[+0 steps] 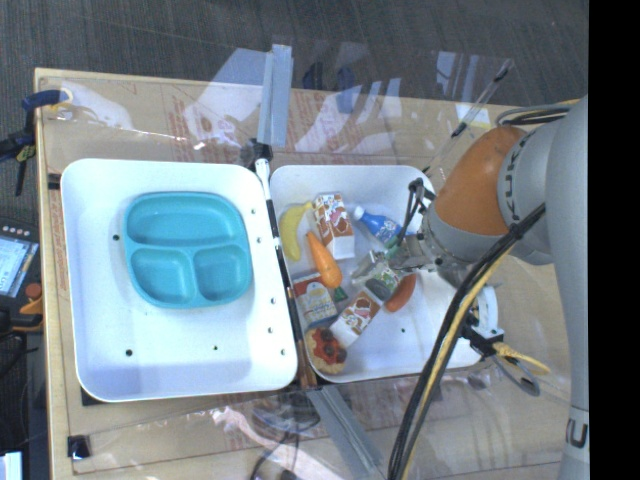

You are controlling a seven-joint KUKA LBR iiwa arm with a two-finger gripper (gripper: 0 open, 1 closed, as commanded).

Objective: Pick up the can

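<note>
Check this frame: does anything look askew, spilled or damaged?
Nothing is spilled or visibly damaged. The toy food in the right bin lies in a loose jumble; the blue tray sits flat in the left bin.

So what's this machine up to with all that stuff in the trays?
A grey robot arm reaches from the right into the right bin, its gripper down among toy food: a banana, a carrot, small cartons. It's meant to pick up a can. The left bin holds a blue divided plate.
</note>
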